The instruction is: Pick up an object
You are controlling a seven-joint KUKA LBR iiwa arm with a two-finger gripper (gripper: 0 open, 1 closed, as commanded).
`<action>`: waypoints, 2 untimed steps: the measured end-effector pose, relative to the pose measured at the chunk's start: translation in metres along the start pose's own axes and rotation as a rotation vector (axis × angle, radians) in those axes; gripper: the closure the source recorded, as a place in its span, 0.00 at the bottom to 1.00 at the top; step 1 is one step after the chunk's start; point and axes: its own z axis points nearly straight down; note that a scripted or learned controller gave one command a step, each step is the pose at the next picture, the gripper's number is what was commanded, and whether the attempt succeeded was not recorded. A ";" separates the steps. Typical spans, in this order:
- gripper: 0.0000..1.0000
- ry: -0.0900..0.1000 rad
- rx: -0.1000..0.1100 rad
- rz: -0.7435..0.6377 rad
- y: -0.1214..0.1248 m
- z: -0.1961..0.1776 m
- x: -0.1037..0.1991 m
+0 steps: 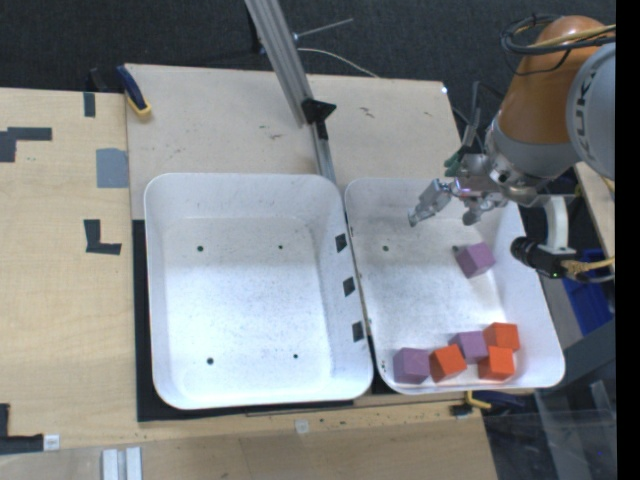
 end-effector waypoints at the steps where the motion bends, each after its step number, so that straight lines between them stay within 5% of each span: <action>1: 0.00 -0.004 -0.005 0.004 0.040 -0.012 -0.072; 2: 0.00 -0.006 -0.005 0.002 0.003 0.114 -0.098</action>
